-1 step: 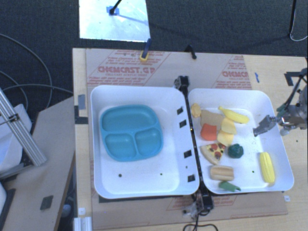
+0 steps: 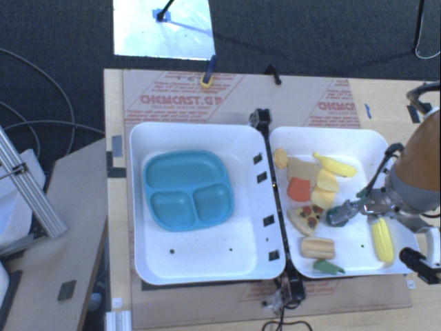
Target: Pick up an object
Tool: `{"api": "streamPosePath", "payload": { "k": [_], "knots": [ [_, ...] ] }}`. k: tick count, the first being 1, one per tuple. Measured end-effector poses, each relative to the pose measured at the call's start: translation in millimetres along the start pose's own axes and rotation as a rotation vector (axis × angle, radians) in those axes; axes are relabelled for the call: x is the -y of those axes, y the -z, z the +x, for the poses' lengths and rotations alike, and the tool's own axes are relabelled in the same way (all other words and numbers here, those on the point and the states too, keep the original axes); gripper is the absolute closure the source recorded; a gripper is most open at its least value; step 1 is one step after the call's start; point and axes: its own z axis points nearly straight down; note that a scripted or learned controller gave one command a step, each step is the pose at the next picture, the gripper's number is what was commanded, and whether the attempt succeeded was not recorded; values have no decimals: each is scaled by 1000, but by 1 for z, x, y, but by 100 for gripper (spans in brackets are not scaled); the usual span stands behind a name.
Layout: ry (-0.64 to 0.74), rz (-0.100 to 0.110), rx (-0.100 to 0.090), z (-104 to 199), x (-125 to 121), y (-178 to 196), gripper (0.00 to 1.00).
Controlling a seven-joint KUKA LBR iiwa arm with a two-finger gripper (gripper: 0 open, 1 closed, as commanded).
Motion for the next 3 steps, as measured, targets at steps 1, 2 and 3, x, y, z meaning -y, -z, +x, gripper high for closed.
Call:
{"api": "streamPosePath", "payload": {
  "k": [1, 2, 3],
  "knots": [
    [7, -14, 3, 59, -42, -68, 0],
    [0, -22, 2, 56, -44, -52, 100],
    [-1, -20, 2, 56, -44, -52, 0]
  ]
}}
